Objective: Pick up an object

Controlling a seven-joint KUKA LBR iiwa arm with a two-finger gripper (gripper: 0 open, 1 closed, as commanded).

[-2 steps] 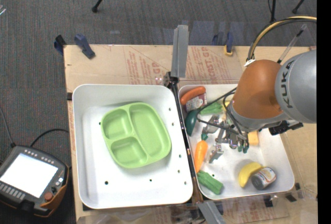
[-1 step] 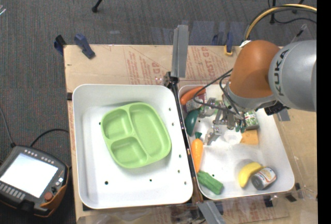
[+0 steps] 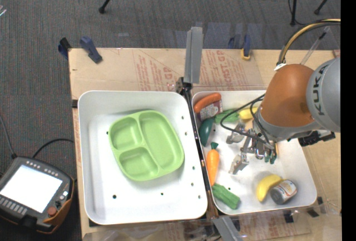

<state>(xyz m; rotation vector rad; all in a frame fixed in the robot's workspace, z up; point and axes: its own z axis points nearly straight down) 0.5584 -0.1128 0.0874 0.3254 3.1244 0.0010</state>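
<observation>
Resting on cardboard-topped bench (image 3: 128,70): two bins; grey carpet (image 3: 167,0) around.

The arm (image 3: 328,95) is smooth grey, with black KUKA lettering running down its side. Above the wrist sits a rounded, glossy orange band (image 3: 289,102). Black cables (image 3: 245,107) loop out beside it, and a pale hose (image 3: 303,34) arches over the top. The hand (image 3: 243,157) is bare metal, with small linkages and green fittings.
</observation>
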